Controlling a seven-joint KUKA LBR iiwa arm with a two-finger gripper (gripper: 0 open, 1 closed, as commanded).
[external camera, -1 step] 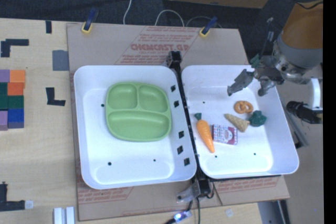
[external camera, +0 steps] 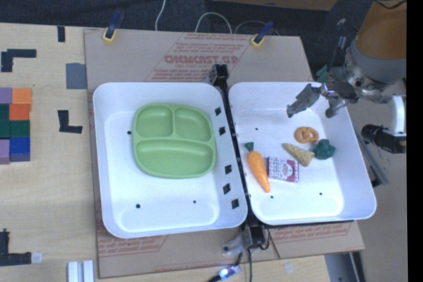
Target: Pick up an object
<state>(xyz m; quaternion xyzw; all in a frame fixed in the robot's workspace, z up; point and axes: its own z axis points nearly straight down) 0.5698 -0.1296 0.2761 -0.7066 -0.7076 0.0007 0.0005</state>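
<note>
far left on the table (external camera: 46, 162): stacked colour blocks (external camera: 14, 123), well apart from the bins, not in play. left bin (external camera: 112, 208) holds a green divided plate (external camera: 175, 141), lying flat near the middle, nothing on it. black divider (external camera: 228, 142) runs between the two bins. right bin (external camera: 350, 205) has all the graspable stuff, bunched mid-bin: toy carrot (external camera: 258, 170) lying tilted nearest the divider, small pink carton (external camera: 283, 169) flat just beside it, touching or nearly, a pale wedge piece (external camera: 299, 154) next, pretzel-like piece (external camera: 306, 135) above that, dark green lump (external camera: 324, 149) furthest right. gripper (external camera: 317, 100) hangs over the bin's upper right, above the pretzel, fingers (external camera: 301, 101) spread open, nothing between them. looks like a pre-grasp hover: arm comes in from the right so the right-hand items are closest. nothing picked yet. cluster is tight, so a grasp could nudge neighbours.
</note>
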